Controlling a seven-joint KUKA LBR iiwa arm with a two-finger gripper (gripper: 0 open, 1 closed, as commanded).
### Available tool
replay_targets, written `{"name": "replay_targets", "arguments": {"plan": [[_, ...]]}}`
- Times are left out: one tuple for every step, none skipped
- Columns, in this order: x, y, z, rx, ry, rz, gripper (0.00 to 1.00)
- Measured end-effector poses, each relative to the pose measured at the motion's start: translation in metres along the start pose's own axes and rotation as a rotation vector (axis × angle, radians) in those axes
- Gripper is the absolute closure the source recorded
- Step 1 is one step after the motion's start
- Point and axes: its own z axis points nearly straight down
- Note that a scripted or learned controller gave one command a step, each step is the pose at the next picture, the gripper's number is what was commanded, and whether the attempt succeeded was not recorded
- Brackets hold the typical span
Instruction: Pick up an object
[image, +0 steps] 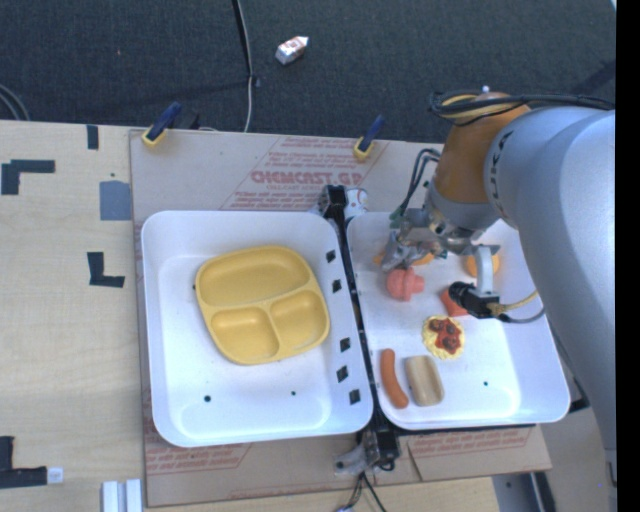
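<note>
- Lay smooth and glossy in the left white bin (170, 400): a yellow plastic divided plate (262, 303), three compartments, rounded corners.
- Sat in the right white bin (530, 390): a pink lumpy toy (404, 284), a small toy pizza (444, 336) with red topping, a toy hot dog (411, 380), sausage beside bun.
- Reached in from the right, wrist bent down, gripper (408, 252) low over the pink toy; open or closed, could not tell.
- Read "CHEMCAST GP" in red on the brown sheet (290, 178) covering the wooden worktop (60, 300).
</note>
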Motion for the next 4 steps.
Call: {"name": "replay_targets", "arguments": {"plan": [[0.000, 0.000, 0.000, 0.000, 0.000, 0.000, 0.00], [-0.004, -0.016, 0.011, -0.002, -0.003, 0.001, 0.00], [-0.003, -0.015, 0.000, -0.005, -0.002, -0.001, 1.00], [-0.003, -0.015, 0.001, -0.004, -0.002, -0.001, 0.00]]}}
